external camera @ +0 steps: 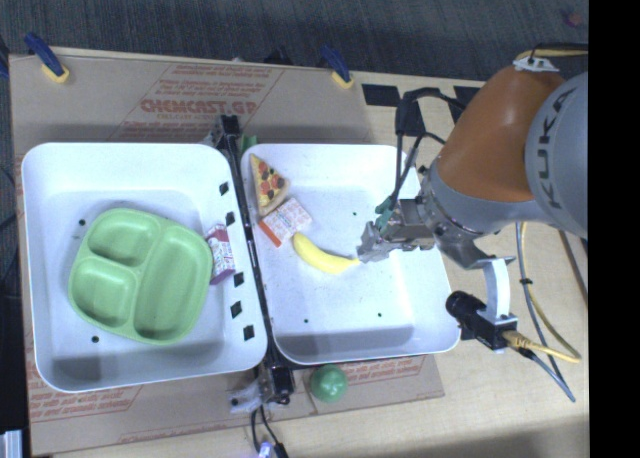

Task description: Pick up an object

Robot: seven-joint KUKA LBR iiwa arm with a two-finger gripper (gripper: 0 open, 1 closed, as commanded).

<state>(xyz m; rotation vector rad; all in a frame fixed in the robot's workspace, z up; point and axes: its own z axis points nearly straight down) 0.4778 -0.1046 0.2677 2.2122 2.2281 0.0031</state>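
End effector meets the banana

The grey metal end effector [372, 243] sits low in the right shallow white plastic bin [400, 338], touching the right tip of the curved yellow banana [322, 255]. Whether it is open or closed, I cannot tell.

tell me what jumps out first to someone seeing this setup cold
The big grey and orange arm reaching in from the right, its gripper at the tip of a yellow banana in the right bin. Next, the green divided plate in the left bin.

Green ball [327, 383] outside bins [50, 176]
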